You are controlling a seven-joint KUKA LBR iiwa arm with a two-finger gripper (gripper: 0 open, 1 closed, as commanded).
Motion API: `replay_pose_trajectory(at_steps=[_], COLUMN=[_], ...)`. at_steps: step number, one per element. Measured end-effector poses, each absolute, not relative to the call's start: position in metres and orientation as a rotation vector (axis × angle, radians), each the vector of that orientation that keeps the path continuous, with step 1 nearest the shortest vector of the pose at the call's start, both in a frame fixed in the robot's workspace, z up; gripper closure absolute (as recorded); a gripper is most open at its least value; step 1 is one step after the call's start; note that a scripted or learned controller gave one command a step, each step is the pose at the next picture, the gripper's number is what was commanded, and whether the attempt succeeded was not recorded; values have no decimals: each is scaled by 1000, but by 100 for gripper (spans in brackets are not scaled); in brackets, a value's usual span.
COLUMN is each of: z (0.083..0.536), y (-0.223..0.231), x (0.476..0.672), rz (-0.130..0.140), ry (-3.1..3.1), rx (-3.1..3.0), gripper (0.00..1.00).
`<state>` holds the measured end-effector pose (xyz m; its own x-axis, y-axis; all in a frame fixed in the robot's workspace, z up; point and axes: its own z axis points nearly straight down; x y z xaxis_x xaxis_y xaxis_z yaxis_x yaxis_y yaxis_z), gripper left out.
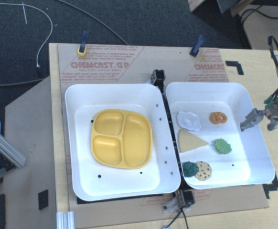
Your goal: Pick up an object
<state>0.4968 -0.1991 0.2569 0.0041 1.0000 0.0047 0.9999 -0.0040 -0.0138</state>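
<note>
While the tool hangs over the right bin's right edge, I cannot tell how it stands. A yellow plate lies in the left bin.

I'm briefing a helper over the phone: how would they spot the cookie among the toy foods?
Look in the right-hand white bin, then down to its near-left corner. The cookie is the flat tan round speckled with dark chips, touching a dark green leafy piece. The pretzel is browner and lies farther back.
</note>
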Motion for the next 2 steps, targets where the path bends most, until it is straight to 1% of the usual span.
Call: replay_pose_trajectory(at_steps=[1, 2], z=[263, 207], y=[-198, -202], x=[499, 507], rz=[0, 4], ry=[-2221, -2216], rx=[-2220, -2216], gripper=[0, 0])
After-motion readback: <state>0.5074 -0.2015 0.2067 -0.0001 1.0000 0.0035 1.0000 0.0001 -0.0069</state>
